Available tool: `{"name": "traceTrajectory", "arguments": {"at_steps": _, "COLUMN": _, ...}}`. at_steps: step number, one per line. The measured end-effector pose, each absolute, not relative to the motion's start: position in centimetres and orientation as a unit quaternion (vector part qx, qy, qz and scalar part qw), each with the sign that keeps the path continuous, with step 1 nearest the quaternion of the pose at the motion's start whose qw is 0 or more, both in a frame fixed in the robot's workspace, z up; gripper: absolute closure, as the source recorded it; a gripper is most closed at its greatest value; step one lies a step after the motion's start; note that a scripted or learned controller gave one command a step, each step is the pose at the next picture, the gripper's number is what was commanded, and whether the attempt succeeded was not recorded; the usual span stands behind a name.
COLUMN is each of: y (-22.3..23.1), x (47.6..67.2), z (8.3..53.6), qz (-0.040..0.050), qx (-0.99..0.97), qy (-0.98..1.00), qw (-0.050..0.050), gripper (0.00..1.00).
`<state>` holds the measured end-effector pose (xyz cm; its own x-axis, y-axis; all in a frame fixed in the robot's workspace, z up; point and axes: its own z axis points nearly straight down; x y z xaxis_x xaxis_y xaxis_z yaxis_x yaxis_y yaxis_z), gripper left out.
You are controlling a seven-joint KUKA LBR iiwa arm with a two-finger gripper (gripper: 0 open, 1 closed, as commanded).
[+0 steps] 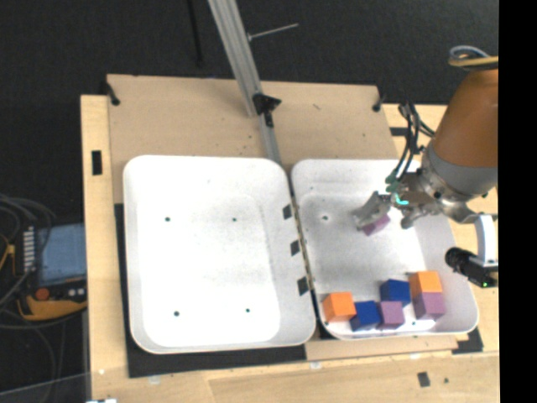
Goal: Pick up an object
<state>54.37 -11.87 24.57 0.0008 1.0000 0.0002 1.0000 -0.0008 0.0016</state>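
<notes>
Gripping what looks like a small purple block [377,223], the claw [388,215] hangs above the right bin [336,183].

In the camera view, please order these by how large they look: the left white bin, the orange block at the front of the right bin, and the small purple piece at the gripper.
1. Left white bin, by far the largest.
2. Orange block.
3. Purple piece at the gripper, which partly covers it, so its full size is unsure.

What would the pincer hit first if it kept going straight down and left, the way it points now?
Probably the bare floor of the right bin. The pincer has a purple block at its tip, so that would likely touch first; depth is unclear.
</notes>
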Motion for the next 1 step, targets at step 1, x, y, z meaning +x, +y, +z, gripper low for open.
{"name": "traceTrajectory", "arguments": {"at_steps": 1, "y": -11.23, "x": 54.01, "z": 19.94, "qz": -0.0018, "qx": 0.708, "qy": 0.706, "qw": -0.001, "gripper": 0.0}}
